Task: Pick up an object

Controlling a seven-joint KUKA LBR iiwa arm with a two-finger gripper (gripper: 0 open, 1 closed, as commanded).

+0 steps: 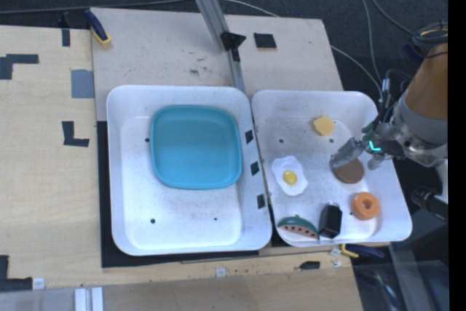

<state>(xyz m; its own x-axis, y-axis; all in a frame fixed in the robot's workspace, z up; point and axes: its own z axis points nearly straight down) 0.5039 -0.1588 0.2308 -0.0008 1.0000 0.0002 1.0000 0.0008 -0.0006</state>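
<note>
Turquoise plate (195, 147), white bins (124, 156) — orange doughnut (365, 205), brown disc (350, 172), yellow-yolked egg (290, 176)

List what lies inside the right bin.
The right bin holds a yellow piece, a fried egg toy, a brown disc, an orange donut, a black block and a watermelon slice. The gripper covers part of the disc.

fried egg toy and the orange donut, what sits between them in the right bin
In the camera view, a brown round disc lies between the fried egg toy and the orange donut, with the gripper at it.
</note>
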